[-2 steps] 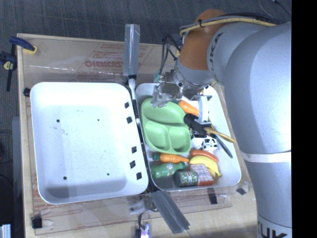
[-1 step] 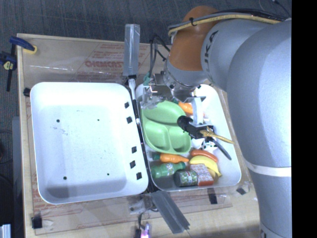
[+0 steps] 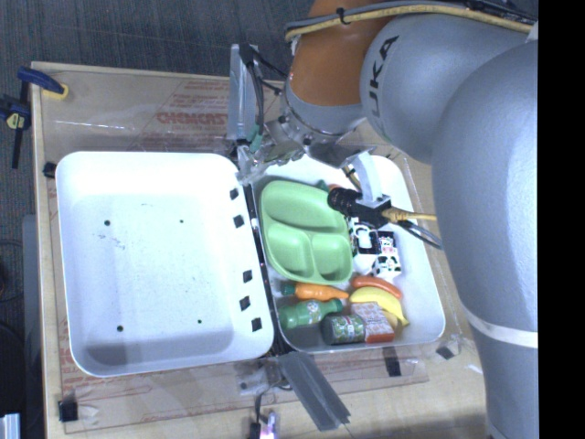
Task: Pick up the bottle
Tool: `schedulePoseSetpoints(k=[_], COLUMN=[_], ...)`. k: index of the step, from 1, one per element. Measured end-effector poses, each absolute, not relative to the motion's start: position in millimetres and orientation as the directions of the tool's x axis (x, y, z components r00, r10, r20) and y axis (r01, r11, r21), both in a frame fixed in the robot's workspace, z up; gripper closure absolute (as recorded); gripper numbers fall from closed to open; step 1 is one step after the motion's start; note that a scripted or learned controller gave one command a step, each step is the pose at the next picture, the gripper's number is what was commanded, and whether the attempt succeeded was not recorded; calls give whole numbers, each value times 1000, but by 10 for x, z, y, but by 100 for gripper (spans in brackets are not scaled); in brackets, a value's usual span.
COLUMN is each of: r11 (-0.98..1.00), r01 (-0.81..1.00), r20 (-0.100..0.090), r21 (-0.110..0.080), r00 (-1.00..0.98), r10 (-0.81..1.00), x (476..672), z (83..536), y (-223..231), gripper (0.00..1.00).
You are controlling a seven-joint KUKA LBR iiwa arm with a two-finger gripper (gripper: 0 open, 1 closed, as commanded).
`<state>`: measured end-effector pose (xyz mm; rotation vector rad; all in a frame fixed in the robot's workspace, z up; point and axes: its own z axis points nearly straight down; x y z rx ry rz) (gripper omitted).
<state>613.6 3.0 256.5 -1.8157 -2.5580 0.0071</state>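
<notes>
My gripper [image 3: 249, 149] hangs over the right bin's [image 3: 426, 323] top-left corner (finger spread: cannot tell). Bottle [image 3: 304, 314] lies at that bin's near edge, beside a carrot [image 3: 321, 292], banana [image 3: 384, 302] and green tray [image 3: 303, 230].

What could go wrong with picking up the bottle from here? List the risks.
1. The green bottle lies on its side, packed between the carrot and a dark jar; a grasp may catch a neighbour instead.
2. It sits close to the right bin's left wall, leaving little room.
3. The gripper sits at the bin's far end, beyond the green tray.
</notes>
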Motion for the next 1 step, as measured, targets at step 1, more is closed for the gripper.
schedulePoseSetpoints(k=[1], r11=[404], r01=[915], r20=[3], r21=[-10], r00=[-404], r10=[915], x=[6064], z=[1972], y=[481], gripper=[100])
